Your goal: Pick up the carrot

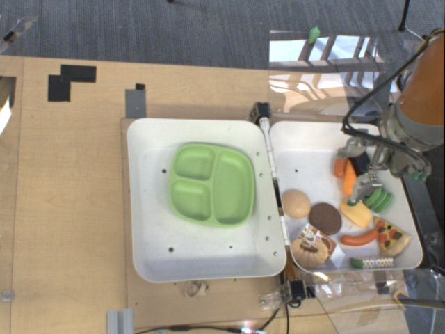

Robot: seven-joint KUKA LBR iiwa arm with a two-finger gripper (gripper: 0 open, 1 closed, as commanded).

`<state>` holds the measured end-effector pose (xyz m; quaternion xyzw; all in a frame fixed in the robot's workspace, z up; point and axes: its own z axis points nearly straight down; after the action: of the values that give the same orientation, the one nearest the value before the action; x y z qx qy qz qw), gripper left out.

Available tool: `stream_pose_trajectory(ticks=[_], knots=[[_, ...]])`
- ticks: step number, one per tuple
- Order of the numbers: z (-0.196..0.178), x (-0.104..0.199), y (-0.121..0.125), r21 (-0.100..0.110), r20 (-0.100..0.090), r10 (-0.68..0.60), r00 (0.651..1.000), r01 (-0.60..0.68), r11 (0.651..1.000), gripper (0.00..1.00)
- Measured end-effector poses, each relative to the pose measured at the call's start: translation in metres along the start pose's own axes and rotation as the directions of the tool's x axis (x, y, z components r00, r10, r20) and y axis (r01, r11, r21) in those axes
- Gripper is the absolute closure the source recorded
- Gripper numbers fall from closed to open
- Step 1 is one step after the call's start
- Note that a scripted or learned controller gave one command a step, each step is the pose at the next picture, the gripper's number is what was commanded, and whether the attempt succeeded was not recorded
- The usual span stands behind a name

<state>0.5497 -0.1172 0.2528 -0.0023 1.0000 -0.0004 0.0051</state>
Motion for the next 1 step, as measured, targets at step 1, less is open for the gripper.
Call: stream_pose_trajectory(ticks=[1], knots=[[0.1037,-0.0123,-0.0477,-0.001,-0.008,-0.027,1.000,0.027,1.000,0.00]])
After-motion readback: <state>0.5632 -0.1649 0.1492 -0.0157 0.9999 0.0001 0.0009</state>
